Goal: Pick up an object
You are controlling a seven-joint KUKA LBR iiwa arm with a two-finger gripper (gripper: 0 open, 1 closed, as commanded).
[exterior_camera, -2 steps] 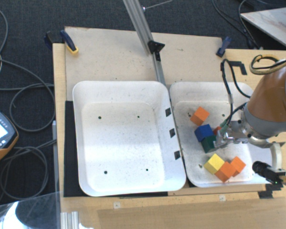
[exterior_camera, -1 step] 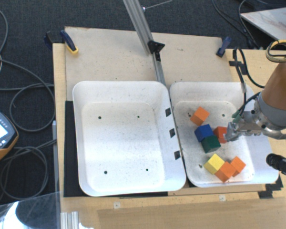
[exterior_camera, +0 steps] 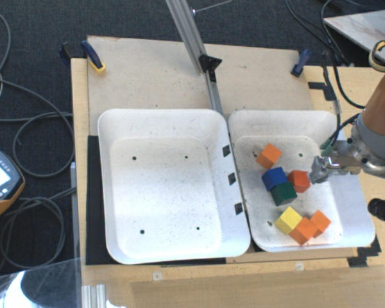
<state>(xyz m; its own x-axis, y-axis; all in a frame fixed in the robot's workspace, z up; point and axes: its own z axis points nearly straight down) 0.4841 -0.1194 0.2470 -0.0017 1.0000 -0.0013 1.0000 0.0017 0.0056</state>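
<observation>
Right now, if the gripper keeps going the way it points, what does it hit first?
Probably the red block: the gripper points left and down, just beside it. The green block and blue block lie beyond. Height above the bin is unclear.

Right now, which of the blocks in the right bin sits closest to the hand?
The red block, right beside the hand. The blue block and green block lie farther left of it.

Fixed high above the desk [exterior_camera: 147, 76], looking down at a slant on both white bins: left bin [exterior_camera: 115, 127], right bin [exterior_camera: 321, 117]. Far enough back to take in surrounding floor [exterior_camera: 32, 56]. Arm [exterior_camera: 375, 130] entering from right.
</observation>
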